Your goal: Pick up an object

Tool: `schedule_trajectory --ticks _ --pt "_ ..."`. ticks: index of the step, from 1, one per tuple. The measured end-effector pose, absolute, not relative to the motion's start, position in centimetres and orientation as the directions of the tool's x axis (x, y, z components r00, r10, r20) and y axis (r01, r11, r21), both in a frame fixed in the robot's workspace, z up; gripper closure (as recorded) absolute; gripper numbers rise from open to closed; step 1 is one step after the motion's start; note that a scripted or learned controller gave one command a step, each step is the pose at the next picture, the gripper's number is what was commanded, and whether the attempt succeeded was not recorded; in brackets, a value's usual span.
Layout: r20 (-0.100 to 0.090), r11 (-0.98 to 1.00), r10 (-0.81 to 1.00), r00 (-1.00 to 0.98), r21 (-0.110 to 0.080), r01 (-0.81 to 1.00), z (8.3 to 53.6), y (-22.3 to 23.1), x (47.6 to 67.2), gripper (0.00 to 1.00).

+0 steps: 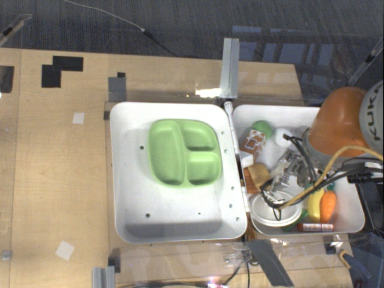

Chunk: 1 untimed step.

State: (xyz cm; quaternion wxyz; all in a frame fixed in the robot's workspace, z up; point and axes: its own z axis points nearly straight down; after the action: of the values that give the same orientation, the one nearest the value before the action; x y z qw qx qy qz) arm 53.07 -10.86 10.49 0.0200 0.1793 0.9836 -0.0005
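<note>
Your arm [345, 122] comes in from the right, orange band over the right bin [354, 221], w/ the gripper [287, 176] down low among the clutter in the middle of that bin. Cables loop across the wrist and hide the tips, so you can't tell if the fingers are apart, together or clamped on anything.

Objects you could pick, all in the right bin: a small white bowl [273, 213] at the front-left corner, just below the gripper; a tan, bread-like piece [257, 174] beside the gripper's left; a brown-and-white packet [254, 141] behind that; a green round item [261, 128] at the back, w/ a white item [282, 138] next to it. A yellow piece [314, 204] and an orange carrot-shaped piece [328, 204] stand side by side, touching, right of the bowl; a thin red-and-white item [316, 226] lies along the front wall.

Left bin [129, 179] holds a green divided tray [183, 152], three compartments, sitting flat near the bin's middle. Both bins sit side by side on the wood counter [54, 179].
</note>
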Motion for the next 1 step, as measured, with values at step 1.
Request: schedule_trajectory --ticks 1 --pt "-0.016 0.990 0.138 -0.990 -0.002 0.138 21.82 -14.08 54.72 1.00"
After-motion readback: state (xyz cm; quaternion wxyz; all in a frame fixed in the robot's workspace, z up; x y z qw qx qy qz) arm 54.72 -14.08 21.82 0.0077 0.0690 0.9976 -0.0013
